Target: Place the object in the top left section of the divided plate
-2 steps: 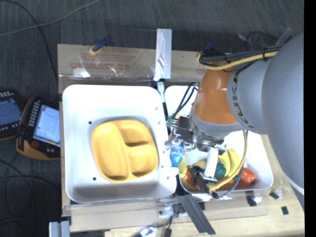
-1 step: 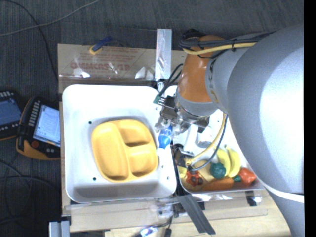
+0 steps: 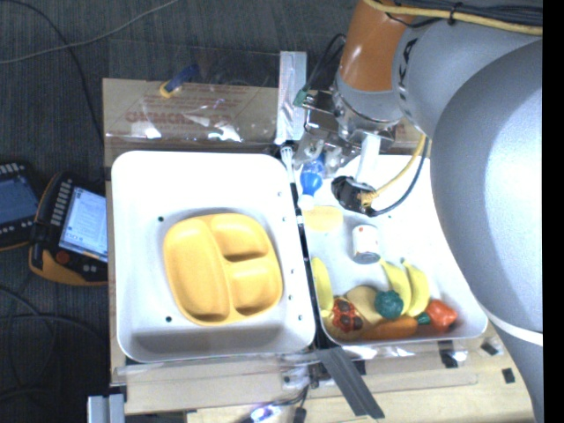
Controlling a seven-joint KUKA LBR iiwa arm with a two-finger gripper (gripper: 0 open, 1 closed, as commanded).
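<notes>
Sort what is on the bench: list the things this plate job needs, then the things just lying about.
Needed:
- divided plate, left bin
- gripper
- blue object at its tip

Lying about:
- bananas
- teal ball
- carrot
- white cup
- handheld screen off the bench

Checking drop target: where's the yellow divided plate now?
In the camera view the yellow divided plate lies in the left white bin, near its middle, left of the bin holding toy fruit.

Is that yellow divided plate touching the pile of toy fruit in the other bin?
Apart. The camera view shows the yellow divided plate lying in the left bin, while the toy fruit sits in the right bin, with the bin walls between them.
</notes>
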